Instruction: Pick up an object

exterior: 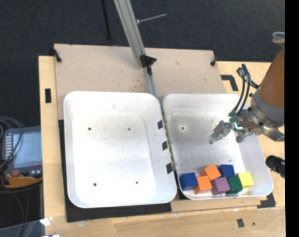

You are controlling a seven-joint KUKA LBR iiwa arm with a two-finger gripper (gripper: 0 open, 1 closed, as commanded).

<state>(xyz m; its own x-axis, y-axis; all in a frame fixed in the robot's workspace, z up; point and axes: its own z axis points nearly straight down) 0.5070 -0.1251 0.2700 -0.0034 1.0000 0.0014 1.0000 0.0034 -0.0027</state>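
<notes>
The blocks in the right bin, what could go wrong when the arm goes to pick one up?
The blocks sit packed together in the right bin's near corner, so the gripper might nudge neighbours or catch two. The purple block and green block lie close to the rim, which could block a finger. The gripper hangs well short of the cluster, so misalignment seems possible.

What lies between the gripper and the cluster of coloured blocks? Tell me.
Camera view: only bare white floor of the right bin separates the gripper from the blocks, which sit clustered at the bin's near edge.
</notes>
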